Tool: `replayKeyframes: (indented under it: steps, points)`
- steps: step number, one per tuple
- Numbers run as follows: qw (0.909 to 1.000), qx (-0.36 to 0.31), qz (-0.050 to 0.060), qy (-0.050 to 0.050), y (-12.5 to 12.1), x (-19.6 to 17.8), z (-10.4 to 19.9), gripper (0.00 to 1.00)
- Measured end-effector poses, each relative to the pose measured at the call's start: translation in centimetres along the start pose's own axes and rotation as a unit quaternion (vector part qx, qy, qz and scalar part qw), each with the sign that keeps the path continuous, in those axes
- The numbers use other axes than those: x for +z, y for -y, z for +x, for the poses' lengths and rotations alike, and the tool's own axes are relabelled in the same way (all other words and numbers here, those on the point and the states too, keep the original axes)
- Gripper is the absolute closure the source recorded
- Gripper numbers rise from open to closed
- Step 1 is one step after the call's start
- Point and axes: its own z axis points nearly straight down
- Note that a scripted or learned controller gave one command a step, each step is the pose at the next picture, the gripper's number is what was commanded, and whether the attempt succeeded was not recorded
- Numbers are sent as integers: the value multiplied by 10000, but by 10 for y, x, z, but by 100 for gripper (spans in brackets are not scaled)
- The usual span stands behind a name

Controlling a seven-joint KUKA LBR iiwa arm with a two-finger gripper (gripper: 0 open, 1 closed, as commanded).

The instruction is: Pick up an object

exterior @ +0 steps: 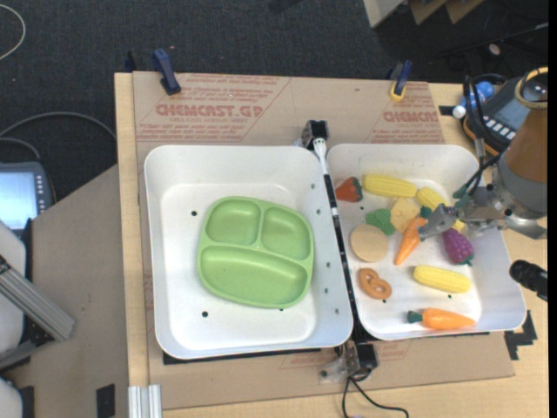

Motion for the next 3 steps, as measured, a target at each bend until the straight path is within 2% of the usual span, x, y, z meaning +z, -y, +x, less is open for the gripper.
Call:
replayKeyframes:
  steps: [1, 2, 3]
  points:
    - [10000, -24, 8, -6, -37, 106, 41, 0]
    - [10000, 16, -16, 14, -34, 100, -13, 0]
    - [10000, -24, -40, 11, -108, 100, 3, 0]
